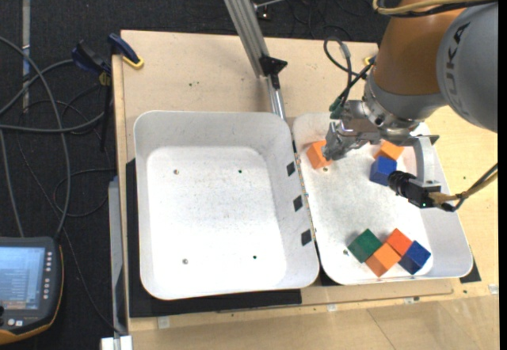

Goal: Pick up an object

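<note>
Two white bins [214, 131], faintly speckled grey, sit on a pale tan wooden tabletop [198, 63]. The right bin [444, 249] holds an orange block [317, 155], another orange block [390, 152], a blue block [382, 171], and a cluster of green block [365, 245], two-tone orange block [390, 252] and dark blue block [415, 256]. The arm [467, 63] is grey with an orange band [412, 32].

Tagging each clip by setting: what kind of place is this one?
Most likely a robotics lab bench set up for grasping trials: a grey and orange arm over two white bins, coloured blocks in the right one, loose cables and a control pendant alongside.
</note>
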Motion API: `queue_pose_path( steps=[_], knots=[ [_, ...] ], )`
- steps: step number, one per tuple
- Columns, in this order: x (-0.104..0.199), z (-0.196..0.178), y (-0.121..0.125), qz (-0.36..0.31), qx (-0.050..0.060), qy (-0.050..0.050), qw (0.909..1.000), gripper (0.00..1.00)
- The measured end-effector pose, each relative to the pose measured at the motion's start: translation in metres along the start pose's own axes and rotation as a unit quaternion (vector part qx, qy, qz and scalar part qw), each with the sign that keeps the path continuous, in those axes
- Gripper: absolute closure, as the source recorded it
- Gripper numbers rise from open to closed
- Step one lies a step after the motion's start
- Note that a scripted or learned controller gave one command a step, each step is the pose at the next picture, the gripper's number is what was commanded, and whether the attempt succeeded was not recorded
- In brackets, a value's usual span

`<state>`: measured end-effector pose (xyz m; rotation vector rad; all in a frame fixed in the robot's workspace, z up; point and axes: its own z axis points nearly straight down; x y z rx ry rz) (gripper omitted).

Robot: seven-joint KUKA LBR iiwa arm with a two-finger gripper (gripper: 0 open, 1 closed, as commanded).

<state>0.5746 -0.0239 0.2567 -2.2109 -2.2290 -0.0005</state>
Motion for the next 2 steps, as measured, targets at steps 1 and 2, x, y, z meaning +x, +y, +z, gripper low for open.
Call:
queue_pose_path(
  steps=[1, 2],
  knots=[
    [0.047, 0.015, -0.027, 0.0, 0.001, 0.0, 1.0, 1.0],
    [0.107, 0.024, -0.04, 0.0, 0.001, 0.0, 1.0, 1.0]
  ],
)
